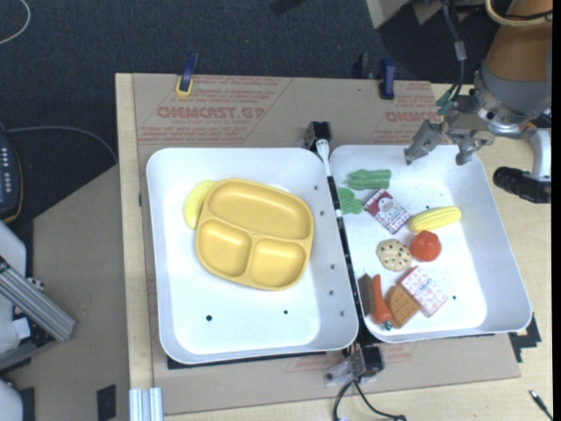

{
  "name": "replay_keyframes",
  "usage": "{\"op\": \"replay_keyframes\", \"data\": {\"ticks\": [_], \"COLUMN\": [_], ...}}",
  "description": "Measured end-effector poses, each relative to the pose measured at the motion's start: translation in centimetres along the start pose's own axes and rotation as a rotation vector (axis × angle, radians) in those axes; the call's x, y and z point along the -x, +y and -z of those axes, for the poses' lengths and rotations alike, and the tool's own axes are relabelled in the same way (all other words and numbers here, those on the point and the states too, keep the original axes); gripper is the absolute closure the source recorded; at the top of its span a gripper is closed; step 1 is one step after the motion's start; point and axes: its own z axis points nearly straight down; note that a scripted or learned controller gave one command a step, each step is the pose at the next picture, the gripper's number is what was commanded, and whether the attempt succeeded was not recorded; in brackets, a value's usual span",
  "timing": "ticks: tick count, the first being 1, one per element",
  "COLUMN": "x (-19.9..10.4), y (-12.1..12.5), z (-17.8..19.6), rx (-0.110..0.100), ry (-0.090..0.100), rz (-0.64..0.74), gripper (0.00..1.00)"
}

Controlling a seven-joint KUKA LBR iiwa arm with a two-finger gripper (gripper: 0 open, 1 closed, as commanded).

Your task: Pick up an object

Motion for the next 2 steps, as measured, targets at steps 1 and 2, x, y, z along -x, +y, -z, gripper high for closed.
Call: {"op": "replay_keyframes", "data": {"ticks": [1, 2], "x": [0.0, -0.4], "y": [0.3, -0.3], "z": [0.8, -5.4], "rx": [0.014, 0.007], "ry": [-0.002, -0.001], "rz": [0.002, 0.002], "gripper": [0.0, 0.0]}}
